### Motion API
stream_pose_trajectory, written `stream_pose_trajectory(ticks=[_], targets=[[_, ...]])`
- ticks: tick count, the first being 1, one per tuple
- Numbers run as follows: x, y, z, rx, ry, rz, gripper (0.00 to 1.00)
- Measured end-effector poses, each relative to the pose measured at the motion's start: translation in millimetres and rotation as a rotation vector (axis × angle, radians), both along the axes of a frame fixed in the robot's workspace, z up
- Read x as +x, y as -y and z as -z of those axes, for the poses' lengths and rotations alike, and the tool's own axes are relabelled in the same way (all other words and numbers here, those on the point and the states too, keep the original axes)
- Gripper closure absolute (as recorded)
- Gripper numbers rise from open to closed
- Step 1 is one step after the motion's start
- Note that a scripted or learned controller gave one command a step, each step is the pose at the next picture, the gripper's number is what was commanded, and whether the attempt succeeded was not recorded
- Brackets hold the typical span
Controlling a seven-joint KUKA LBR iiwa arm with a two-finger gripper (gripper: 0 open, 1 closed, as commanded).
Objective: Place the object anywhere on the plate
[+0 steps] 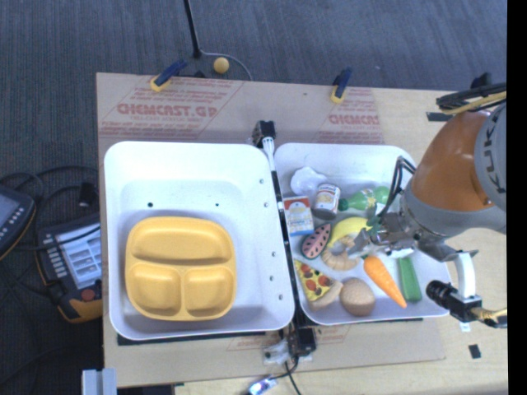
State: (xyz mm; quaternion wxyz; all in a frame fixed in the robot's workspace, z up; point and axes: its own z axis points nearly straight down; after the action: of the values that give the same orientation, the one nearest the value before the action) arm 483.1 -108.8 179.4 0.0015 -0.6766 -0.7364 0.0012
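Observation:
The yellow plate (180, 266), divided into three sections, lies in the left bin (132, 171) with nothing on it. The right bin (346, 151) holds a heap of toy food. My gripper (372, 237) is low over that heap, beside a yellow banana (349, 228) and just above an orange carrot (384, 280). The grey and orange arm (457, 175) hides the bin's right side. I see nothing clearly held by the gripper.
The right bin also holds a pizza slice (313, 282), a brown potato (357, 296), a green cucumber (409, 280), a small can (327, 197), a carton (299, 218), a green item (366, 197) and a white lump (306, 179). A ridge (278, 220) separates the bins.

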Motion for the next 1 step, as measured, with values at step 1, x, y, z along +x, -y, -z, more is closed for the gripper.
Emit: stream_pose_trajectory(ticks=[1], targets=[[1.4,-66.3,-44.7,0.0,0.003,0.039,1.0]])
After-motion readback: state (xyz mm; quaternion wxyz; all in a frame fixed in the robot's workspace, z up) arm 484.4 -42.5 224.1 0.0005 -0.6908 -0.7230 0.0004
